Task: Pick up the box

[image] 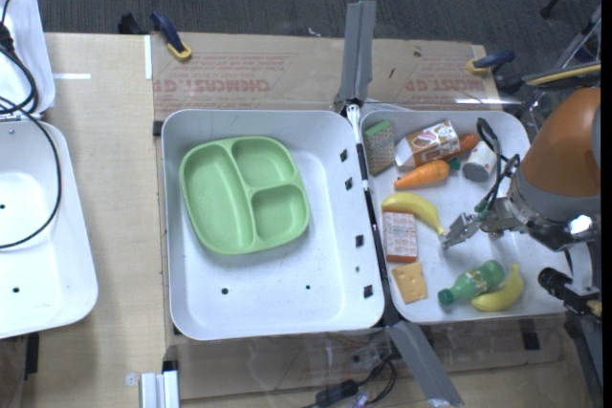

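The box point(432, 143) is a small orange and white carton lying near the far edge of the right bin point(535, 306), beside a carrot point(422, 175). My gripper point(459, 232) hangs low over the middle of that bin, nearer the camera than the box and slightly to its right. Its fingers are open with nothing between them. A yellow banana point(413, 205) lies just left of the fingertips, and the grey arm with its orange band point(564, 153) comes in from the right.
The right bin also holds a red and white packet point(400, 236), a cheese-like wedge point(409, 282), a green bottle point(471, 282), a second banana point(499, 296), a can point(380, 146) and a white cup point(478, 162). A green divided plate point(247, 194) lies in the left bin point(277, 306).
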